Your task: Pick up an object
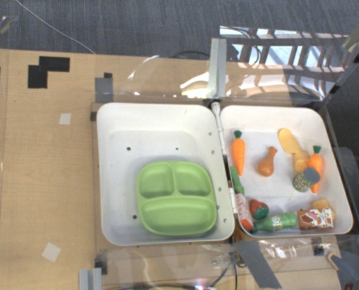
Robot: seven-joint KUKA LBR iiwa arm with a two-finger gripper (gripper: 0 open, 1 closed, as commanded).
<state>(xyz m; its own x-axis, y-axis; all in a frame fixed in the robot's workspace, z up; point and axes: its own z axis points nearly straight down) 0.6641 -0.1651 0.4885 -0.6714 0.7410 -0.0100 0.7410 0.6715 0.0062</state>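
Two shallow white bins: left bin (107, 162) holds a green compartmented plastic plate (176, 198); right bin (270, 116) holds an orange toy carrot (238, 153), a green plastic bottle (276, 223) and a red-brown carton (315, 219).

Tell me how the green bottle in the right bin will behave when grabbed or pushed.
The green bottle lies on its side, so a sideways push would probably roll it. It looks like smooth moulded plastic, likely stiff, light and a bit slippery. It is wedged between a strawberry and a small carton, so lifting it may nudge both.
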